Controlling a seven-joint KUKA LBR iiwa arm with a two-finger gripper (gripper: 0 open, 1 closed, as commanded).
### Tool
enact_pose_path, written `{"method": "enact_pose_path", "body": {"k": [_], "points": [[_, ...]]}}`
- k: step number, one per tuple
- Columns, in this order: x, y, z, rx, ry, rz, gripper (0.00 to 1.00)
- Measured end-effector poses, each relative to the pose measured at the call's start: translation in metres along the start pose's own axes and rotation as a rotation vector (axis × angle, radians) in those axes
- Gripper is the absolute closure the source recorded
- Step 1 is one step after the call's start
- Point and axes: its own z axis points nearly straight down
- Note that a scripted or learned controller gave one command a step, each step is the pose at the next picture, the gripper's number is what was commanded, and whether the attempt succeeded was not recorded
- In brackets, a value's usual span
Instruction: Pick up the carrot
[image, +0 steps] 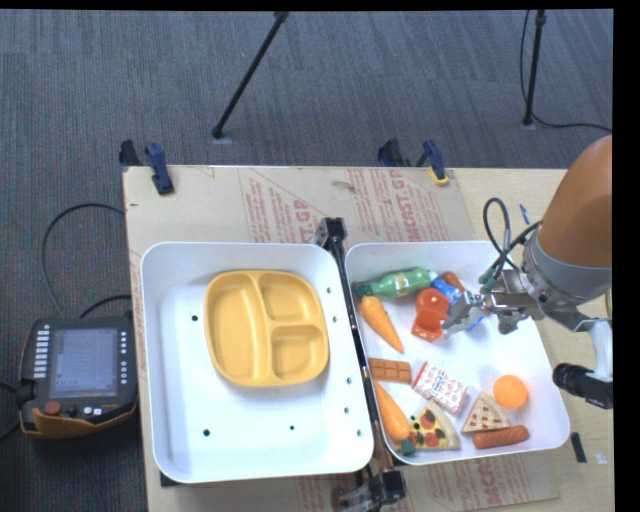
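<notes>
An orange carrot lies slantwise at the left side of the right bin, just below a green bottle. A second carrot lies near that bin's front left corner, beside a pizza slice. My gripper hangs over the upper middle of the right bin, right of a red toy and well right of the upper carrot. It looks open, with nothing between its fingers.
The right bin also holds a brown wafer, a red-and-white packet, an orange ball, a triangular slice and a sausage. A yellow divided plate sits in the left bin.
</notes>
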Motion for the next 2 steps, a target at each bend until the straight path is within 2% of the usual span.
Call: {"method": "enact_pose_path", "body": {"k": [1,2], "points": [[0.053,0.039,0.058,0.004,0.001,0.016,0.00],[0.111,0.054,0.057,0.001,0.001,0.026,0.00]]}}
